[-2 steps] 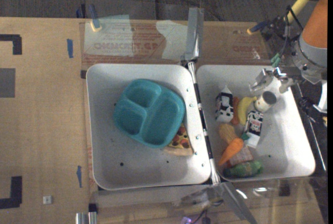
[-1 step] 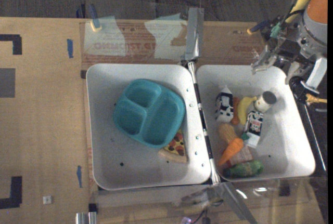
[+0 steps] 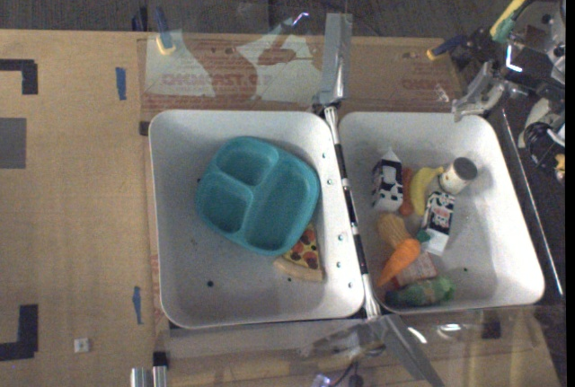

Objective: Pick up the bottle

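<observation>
Two shallow white bins sit side by side on the bench. The left bin (image 3: 180, 286) holds a teal divided plate (image 3: 258, 194), lying tilted, with a toy pizza slice (image 3: 303, 258) tucked partly under its near right edge. The right bin (image 3: 503, 250) holds a cluster of toys near its left side: a small cow-patterned milk carton (image 3: 387, 184), a yellow banana (image 3: 420, 187), a corn cob (image 3: 392, 231), an orange carrot (image 3: 399, 261) and something green (image 3: 422, 291) at the near edge. The bottle (image 3: 445, 204), white with a cow pattern and a pale round cap, lies just right of the banana, touching the cluster. At the far right, beyond the bin's far corner, hangs the gripper (image 3: 476, 93); whether it is open or closed cannot be told.
</observation>
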### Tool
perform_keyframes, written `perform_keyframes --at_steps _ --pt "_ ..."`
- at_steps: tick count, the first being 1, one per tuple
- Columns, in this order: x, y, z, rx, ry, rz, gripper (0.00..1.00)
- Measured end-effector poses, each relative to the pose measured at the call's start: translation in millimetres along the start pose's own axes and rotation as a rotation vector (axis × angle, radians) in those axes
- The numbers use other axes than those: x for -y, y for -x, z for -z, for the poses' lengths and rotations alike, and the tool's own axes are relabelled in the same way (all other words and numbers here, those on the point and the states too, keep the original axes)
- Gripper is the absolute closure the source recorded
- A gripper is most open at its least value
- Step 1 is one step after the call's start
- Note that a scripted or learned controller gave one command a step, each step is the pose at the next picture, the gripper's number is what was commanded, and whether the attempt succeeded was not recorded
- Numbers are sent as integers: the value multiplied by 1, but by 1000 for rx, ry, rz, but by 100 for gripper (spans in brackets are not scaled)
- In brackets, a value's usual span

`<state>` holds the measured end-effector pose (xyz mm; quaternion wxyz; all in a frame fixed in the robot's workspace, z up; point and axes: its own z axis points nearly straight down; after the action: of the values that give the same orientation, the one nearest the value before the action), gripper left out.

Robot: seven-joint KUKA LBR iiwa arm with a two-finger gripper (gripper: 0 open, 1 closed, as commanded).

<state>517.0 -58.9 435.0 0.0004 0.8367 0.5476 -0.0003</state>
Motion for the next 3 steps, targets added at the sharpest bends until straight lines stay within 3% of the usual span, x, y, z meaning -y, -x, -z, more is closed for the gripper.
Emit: perform_keyframes --at_steps 1,2,3 --pt "0 -2 10 1 2 4 100" --pt "1 92 -80 0 -1 -22 100" --pt "-28 158 -133 -1 -2 -4 100"
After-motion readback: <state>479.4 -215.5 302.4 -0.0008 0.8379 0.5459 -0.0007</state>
